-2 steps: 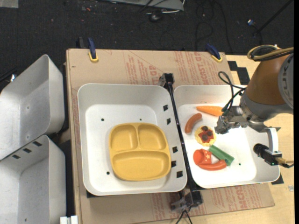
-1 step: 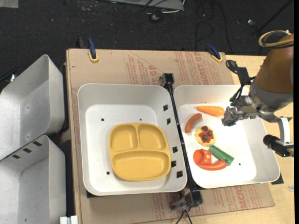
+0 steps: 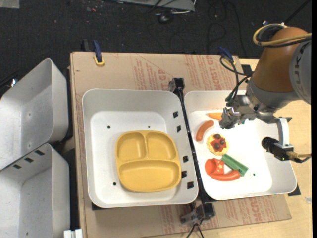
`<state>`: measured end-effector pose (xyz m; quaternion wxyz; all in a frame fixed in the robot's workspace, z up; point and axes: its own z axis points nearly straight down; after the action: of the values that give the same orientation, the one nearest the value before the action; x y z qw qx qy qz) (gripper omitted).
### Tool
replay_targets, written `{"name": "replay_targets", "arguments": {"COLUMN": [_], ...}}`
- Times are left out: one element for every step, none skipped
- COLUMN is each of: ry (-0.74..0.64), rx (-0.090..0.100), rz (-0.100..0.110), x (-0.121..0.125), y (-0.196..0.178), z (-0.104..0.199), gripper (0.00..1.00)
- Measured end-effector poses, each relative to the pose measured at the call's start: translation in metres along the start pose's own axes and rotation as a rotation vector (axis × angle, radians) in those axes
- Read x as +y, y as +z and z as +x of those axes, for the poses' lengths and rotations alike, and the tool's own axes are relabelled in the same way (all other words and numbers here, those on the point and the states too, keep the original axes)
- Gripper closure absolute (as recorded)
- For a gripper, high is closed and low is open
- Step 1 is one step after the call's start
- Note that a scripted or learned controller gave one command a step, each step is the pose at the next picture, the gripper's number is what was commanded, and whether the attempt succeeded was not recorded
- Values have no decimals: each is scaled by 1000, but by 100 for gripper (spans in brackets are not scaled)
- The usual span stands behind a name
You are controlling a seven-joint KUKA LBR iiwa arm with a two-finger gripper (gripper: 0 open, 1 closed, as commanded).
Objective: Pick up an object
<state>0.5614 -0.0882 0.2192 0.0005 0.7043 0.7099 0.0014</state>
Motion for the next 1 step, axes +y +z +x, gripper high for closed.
{"name": "replay_targets", "arguments": {"ry": [1], "rx": [0], "rz": [1], "x": [12], "y": [-10], "z": [47], "gripper": [100]}}
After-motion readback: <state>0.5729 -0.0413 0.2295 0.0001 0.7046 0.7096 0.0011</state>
